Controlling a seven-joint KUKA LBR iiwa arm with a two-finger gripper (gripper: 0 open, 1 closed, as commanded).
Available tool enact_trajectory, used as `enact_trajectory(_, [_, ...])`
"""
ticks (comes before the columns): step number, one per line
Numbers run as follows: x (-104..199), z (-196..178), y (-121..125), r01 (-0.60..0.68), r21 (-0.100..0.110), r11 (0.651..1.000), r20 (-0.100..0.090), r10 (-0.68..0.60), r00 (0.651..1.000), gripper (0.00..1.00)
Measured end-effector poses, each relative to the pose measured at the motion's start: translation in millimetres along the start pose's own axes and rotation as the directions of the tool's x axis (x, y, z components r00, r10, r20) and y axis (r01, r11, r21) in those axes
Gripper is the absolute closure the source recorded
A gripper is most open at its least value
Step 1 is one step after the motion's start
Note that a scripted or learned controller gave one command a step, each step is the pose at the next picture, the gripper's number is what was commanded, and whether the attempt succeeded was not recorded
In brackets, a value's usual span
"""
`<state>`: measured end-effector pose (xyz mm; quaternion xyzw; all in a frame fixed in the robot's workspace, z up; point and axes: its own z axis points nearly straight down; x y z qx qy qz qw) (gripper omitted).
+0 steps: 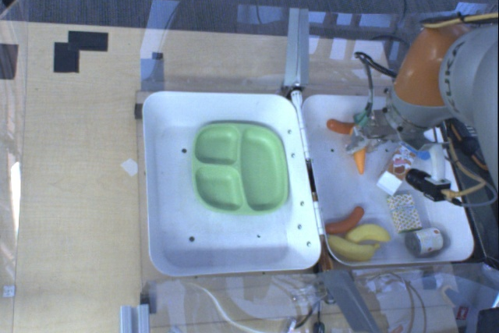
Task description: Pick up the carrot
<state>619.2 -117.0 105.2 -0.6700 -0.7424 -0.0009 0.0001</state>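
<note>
Orange carrot lay in the right bin, tip just under the gripper, whose grip I cannot tell, sausage and banana nearer the front rim.

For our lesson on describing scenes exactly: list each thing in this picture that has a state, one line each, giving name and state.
hand: low in the right bin, above the carrot.
carrot: lying in the right bin, just below the hand.
green tray: flat in the left bin, right way up.
bananas: lying at the right bin's near edge, beside the sausage.
sausage: lying against the bananas.
can: on its side.
</note>
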Motion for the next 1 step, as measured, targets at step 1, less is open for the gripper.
enact_trajectory(1, [43.4,-118.8,10.8,-0.082,0.0,0.997,0.002,0.082,0.997,1.0])
